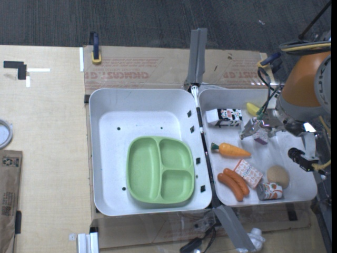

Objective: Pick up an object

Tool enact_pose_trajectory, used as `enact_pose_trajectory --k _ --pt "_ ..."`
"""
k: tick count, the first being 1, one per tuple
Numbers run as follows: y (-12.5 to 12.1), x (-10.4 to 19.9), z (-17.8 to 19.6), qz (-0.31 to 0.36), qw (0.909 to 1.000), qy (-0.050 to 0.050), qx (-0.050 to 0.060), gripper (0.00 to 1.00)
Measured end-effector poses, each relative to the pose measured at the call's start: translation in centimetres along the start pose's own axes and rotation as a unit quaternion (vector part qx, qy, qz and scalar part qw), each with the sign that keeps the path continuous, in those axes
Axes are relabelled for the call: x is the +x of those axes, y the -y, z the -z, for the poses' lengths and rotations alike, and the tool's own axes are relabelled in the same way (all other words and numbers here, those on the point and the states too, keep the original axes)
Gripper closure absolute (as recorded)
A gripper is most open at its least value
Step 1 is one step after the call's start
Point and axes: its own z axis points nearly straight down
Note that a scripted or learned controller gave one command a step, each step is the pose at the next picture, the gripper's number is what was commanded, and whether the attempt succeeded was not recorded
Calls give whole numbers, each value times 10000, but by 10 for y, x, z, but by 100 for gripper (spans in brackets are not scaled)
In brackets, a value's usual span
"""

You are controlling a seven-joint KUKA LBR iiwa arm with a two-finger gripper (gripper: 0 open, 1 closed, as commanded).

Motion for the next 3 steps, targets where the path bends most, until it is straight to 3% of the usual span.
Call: enact_pose_trajectory --k 1,2,3 --pt "75 56 -6 682 9977 -17 28 0" --pt "34 -19 -5 444 9990 -10 19 0" --pt "-41 -43 -6 -271 9996 -66 30 0"
